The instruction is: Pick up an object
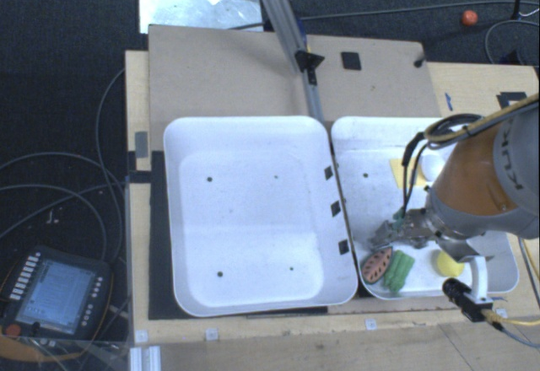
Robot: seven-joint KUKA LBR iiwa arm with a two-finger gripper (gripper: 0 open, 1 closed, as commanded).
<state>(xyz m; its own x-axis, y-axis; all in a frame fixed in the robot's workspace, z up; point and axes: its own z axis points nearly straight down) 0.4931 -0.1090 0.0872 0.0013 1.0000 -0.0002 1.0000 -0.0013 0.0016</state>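
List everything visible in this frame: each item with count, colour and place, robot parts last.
white bins: two, white, side by side on the bench
green object: one, green, near front edge of the right bin
oval object: one, reddish-brown, right bin, just left of the green object
yellow round object: one, yellow, right bin, partly behind the arm
yellow flat piece: one, yellow, right bin, toward the back
teach pendant: one, dark with lit screen, floor at lower left
orange ball: one, orange, floor at upper right
arm: one, grey with orange band, over the right bin
gripper: one, metallic, above the oval object
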